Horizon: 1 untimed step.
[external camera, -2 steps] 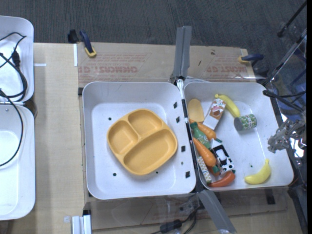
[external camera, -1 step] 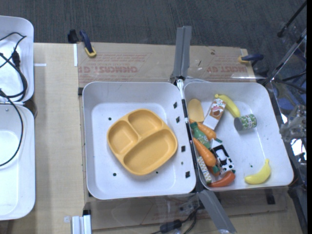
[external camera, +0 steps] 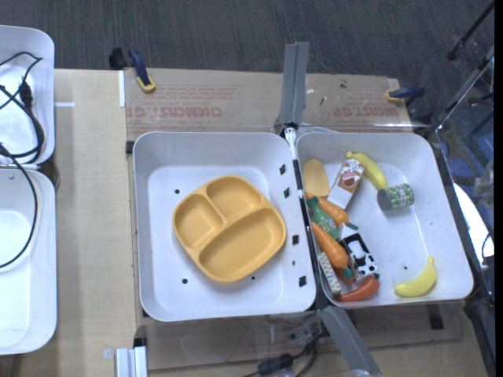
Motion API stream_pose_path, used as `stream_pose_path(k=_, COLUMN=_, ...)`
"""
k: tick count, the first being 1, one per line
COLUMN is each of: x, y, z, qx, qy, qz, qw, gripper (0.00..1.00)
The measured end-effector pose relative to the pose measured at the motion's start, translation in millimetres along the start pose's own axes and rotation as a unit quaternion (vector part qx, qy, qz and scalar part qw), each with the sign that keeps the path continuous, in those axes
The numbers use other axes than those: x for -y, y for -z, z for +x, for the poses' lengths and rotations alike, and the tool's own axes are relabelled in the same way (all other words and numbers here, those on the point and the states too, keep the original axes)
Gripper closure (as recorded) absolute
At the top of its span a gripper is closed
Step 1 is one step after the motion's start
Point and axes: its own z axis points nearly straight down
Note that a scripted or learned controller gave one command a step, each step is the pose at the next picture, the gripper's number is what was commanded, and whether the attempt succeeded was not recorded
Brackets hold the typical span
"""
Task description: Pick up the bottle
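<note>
Looking for the bottle, my best guess is the small yellow bottle near the back edge of the right bin, though it is small and hard to be sure of. It lies on its side, tilted. It looks like a light toy, hard and smooth, so it may slip or roll. Holding it across the middle of its round body seems best.

A little carton lies just beside it, maybe touching. A green can lies near on the other side. Those two leave little room. Along the left wall of this bin is a pile of carrots, a red pepper and a tan bread slice. A banana lies well apart in the front right corner. The left bin holds a yellow plate.

I cannot tell how wide the gripper is open, or if it holds anything.
</note>
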Motion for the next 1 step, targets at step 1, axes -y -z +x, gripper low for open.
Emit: stream_pose_path(k=1, x=-29.9, y=-102.8, z=1.4, qx=-0.001, qy=0.029, qz=-0.001, qw=0.9996, gripper=1.0)
